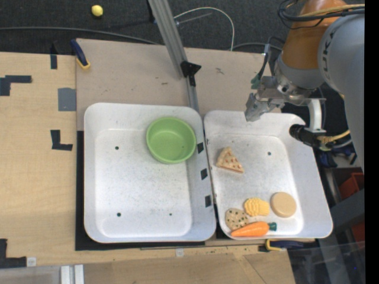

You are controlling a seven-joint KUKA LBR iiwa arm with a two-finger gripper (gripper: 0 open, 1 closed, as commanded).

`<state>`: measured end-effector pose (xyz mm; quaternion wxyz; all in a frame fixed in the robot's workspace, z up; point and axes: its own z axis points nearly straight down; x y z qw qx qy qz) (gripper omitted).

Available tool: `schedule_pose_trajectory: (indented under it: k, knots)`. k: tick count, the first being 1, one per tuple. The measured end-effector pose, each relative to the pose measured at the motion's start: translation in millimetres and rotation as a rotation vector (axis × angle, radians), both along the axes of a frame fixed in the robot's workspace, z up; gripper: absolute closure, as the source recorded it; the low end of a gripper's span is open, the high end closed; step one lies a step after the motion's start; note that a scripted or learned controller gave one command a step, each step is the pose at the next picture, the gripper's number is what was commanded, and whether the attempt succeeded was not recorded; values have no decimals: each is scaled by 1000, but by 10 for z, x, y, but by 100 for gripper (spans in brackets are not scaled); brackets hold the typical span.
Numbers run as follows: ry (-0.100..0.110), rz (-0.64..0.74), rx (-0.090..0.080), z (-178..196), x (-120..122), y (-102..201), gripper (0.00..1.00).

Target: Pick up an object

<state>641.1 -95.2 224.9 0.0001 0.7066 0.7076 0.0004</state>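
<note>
**Bench state: gripper above far rim of right bin, objects in both bins**

The right bin [308,176] holds five small objects. A tan wedge [230,160] with a speckled top lies alone in the upper left part of the bin floor. Four more sit clustered at the lower edge: a yellow ridged piece [256,206], a round tan disc [283,205] just beside it, a brown dotted cookie [237,218], and an orange carrot [253,229] with a green tip lying along the near wall, touching or almost touching the cookie. The left bin [103,176] holds one green bowl [171,139], upright, in its upper right part, near the shared divider.

The middle and right side of the right bin floor are open, as is most of the left bin floor. The wedge stands well apart from all walls and from the cluster. The cluster crowds the lower rim.

The gripper [256,108] hangs at the upper edge of the right bin, over its far rim, holding nothing visible. Whether it is spread or pressed together cannot be told; the tip is small and dark. The arm [323,46] is cut off at the right of the frame.
</note>
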Motion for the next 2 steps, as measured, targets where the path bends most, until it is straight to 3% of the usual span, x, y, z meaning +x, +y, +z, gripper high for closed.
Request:
schedule_pose_trajectory:
  k: [2]
  knots:
    - [3, 6, 2, 33, -385, 974, 100]
